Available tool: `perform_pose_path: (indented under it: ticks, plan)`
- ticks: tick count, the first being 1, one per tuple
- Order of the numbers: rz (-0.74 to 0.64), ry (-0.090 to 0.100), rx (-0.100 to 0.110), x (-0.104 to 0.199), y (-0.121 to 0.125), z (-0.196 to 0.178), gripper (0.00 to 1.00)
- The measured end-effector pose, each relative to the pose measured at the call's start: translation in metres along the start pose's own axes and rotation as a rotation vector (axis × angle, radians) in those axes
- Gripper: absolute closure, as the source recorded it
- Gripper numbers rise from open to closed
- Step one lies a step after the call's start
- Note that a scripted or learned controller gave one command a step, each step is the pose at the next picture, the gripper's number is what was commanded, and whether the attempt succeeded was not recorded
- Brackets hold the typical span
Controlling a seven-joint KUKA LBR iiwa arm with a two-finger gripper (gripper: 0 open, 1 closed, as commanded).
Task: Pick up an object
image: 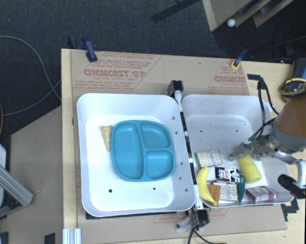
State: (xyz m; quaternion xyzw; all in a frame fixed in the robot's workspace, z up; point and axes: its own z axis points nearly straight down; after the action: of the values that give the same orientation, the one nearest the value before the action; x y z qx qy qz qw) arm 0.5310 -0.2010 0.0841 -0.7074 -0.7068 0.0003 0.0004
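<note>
Hand (242, 151) sits low over right bin (213, 108), just beside yellow block (250, 169); grip state — cannot tell. You centre over block, avoid banana (205, 185), lift straight.

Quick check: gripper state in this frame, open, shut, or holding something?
Gripper: cannot be told; it sits over the right bin, by the yellow block.

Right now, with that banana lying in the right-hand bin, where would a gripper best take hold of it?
Probably across the middle of the banana, coming straight down from above. It lies flat, curving along the right bin's left wall, with a snack packet against its other side, so the fingers would best close along its narrow width, where the least clutter crowds it.
</note>
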Motion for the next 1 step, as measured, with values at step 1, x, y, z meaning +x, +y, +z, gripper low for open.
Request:
perform_pose_path:
  ticks: [1]
  plan:
    - [0.000, -0.001, -0.002, 0.0002, 0.0008, -0.0102, 1.00]
